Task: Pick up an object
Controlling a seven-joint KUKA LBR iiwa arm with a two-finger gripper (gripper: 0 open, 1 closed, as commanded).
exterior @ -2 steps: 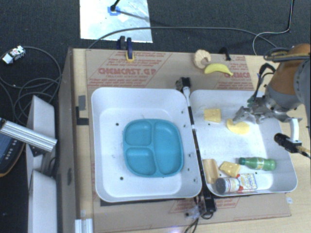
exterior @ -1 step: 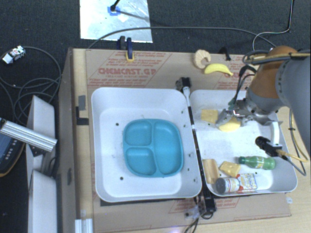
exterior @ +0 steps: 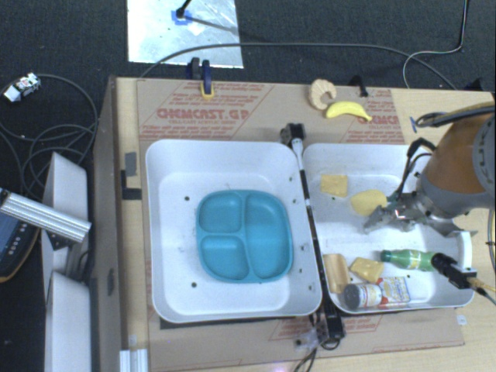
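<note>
Your right bin (exterior: pixel 372 155), near edge: can (exterior: pixel 364 295) lying on side, brown block (exterior: pixel 336 272) at near-left corner, yellow wedge (exterior: pixel 367 269) beside it, green bottle (exterior: pixel 410 259) toward right edge. Mid-bin: gripper (exterior: pixel 385 217) low over floor, fingers spread, nothing between them; lemon (exterior: pixel 369 201) just beside fingertips. Yellow square (exterior: pixel 335 185) farther back. Left bin (exterior: pixel 225 157): blue divided plate (exterior: pixel 244 235) at centre. Bench far edge: banana (exterior: pixel 348 111).

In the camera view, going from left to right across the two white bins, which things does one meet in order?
Blue divided plate → black divider between the bins → wooden block → yellow lemon-like fruit → gripper → green bottle → grey arm with orange band.
</note>
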